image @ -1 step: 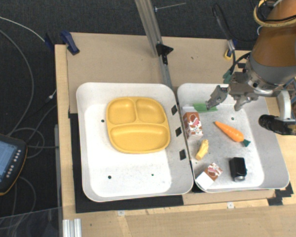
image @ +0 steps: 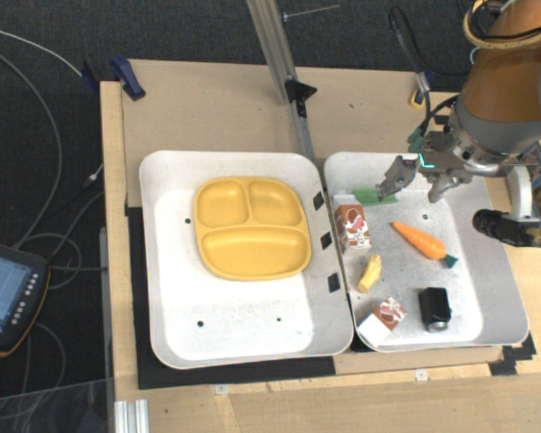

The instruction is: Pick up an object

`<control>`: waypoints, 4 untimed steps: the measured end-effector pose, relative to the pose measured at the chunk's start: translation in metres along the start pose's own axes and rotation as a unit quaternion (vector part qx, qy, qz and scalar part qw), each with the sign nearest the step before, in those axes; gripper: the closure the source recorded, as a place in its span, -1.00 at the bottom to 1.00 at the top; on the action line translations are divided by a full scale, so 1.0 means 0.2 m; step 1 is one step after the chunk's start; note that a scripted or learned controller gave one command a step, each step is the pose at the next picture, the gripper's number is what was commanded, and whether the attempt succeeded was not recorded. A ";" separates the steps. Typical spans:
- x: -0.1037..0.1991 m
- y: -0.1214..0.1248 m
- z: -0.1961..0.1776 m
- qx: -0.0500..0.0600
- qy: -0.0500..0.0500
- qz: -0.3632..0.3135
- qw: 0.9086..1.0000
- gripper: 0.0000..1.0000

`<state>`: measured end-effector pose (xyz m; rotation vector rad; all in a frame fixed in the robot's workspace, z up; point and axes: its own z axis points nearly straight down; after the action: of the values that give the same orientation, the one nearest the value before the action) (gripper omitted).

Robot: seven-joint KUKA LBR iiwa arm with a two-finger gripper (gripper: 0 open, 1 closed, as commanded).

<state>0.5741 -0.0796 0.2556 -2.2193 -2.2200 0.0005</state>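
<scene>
You have two white bins: the left bin [image: 167, 332] and the right bin [image: 496, 318]. In the left one lies one yellow divided plate [image: 251, 227]. In the right one you can count two small cartons [image: 352, 226] [image: 385, 318], one carrot [image: 422, 241], one banana [image: 370, 273], one black object [image: 435, 308], and one green piece [image: 372, 196], perhaps a pepper.

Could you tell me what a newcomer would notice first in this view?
Probably the yellow divided plate, alone in the left bin. Next the orange carrot in the right bin, and the gripper hovering open over that bin's far end, near a green item.
</scene>
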 end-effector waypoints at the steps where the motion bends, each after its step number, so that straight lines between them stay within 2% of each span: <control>1: 0.01 0.03 0.30 0.003 0.000 0.000 1.000 -1.00; 2: -0.01 -0.02 0.56 0.003 0.000 0.001 1.000 -1.00; 3: -0.01 0.00 0.72 -0.007 -0.001 0.000 1.000 -1.00; 4: -0.01 0.01 0.67 -0.009 -0.001 0.000 1.000 1.00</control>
<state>0.5759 -0.0808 0.1225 -2.2304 -2.2291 -0.0189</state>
